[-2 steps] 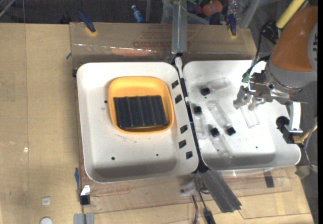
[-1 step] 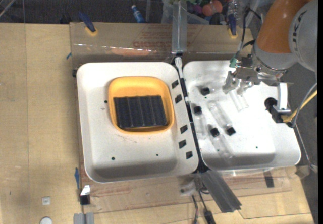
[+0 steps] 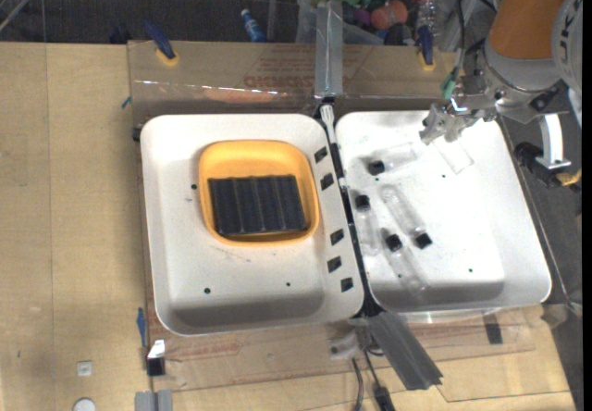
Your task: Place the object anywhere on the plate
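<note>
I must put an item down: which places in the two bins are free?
Free: left bin floor around the yellow plate, widest in front; right bin toward its right wall. Crowded: clear objects near the divider, and the gripper over the far corner.

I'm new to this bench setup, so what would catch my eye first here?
The orange plate in the left bin, carrying a dark ribbed insert, stands out most. Next, the gripper hangs over the far edge of the right bin, where clear, black-capped items lie scattered.
</note>
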Controlling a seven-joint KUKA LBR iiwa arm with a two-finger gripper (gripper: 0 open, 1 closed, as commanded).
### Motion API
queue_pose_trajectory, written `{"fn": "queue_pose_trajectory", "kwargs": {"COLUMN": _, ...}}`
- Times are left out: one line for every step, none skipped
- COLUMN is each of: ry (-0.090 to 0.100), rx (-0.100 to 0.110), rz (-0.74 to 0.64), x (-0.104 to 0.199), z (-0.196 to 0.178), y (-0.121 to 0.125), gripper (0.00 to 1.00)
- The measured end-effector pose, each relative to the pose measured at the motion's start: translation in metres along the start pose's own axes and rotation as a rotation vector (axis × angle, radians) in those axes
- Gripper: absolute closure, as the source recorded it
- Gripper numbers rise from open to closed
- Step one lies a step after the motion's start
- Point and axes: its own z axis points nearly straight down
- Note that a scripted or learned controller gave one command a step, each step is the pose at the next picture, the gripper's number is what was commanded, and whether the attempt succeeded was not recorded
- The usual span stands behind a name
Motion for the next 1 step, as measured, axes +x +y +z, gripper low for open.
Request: {"fn": "queue_pose_trajectory", "kwargs": {"ry": 0.0, "rx": -0.001, "rz": -0.191, "x": 0.0124, "z": -0.0147, "y": 0.0143, "gripper": 1.0}}
